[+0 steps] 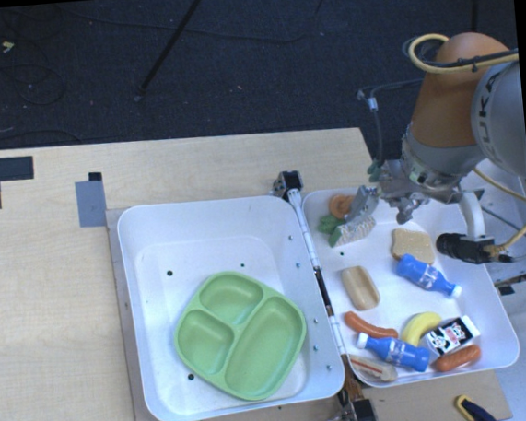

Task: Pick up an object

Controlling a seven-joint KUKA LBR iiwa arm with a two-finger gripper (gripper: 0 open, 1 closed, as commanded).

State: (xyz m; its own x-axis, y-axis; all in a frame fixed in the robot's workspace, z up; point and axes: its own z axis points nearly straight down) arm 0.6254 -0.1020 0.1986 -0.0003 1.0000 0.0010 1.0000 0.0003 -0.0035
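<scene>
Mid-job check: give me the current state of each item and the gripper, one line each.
gripper: low over the right bin's far end, at a grey-green item
green plate: upright, in left bin
bread slice: lying flat
hot dog bun: lying flat
blue bottles: both on their sides
banana: lying among the near items

Light: we saw even, bright overhead light on the bench (49, 299).
Shadows: soft and short beneath the green tray (241, 335).
Floor (184, 64): stayed dim.
Sharpness: we got mild softness, no glare.
</scene>
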